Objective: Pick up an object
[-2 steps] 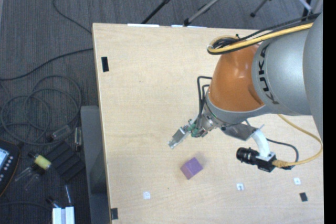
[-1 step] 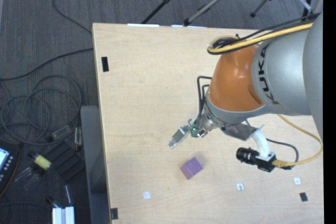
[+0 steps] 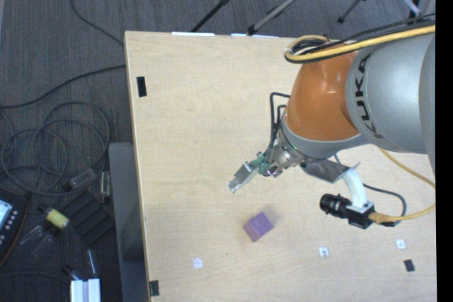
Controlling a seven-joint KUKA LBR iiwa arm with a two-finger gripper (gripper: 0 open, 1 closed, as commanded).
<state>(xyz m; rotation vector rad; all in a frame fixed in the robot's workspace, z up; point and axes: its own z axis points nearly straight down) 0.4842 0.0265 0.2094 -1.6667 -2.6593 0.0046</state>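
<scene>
A large grey and orange robot arm [image 3: 354, 99] reaches in from the right over a pale wooden counter [image 3: 191, 117], its small claw [image 3: 242, 179] hovering above the surface with nothing between its fingers; from here I cannot tell how wide they are set. A small purple cube [image 3: 258, 225] lies on the counter near the claw, below it and slightly to the right, not touching it. Black cables [image 3: 49, 145] loop on the grey carpet to the left.
</scene>
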